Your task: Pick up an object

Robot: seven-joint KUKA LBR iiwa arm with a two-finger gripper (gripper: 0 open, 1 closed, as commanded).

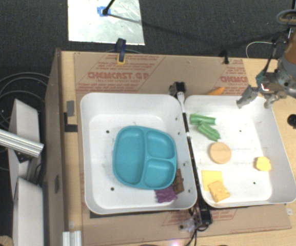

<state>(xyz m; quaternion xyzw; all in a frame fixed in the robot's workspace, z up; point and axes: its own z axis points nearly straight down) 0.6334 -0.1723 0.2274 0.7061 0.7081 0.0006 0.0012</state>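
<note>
In the right bin (283, 181), nearest the camera, lie two yellow cheese pieces (215, 184), one overlapping the other, with a small yellow lump (263, 163) to their right. Just beyond sits a round tan disc (220, 152). Farther back, two green pods (205, 125) lie close together, the far one with its long axis running left to right, the near one slanting down to the right. In the left bin (94, 137) a blue divided plate (144, 157) rests flat, a purple scrap (164, 194) and a brown piece (179, 182) at its near right edge. Over the right bin's far right corner hangs the gripper (256, 98), fingers spread apart, holding nothing.
</note>
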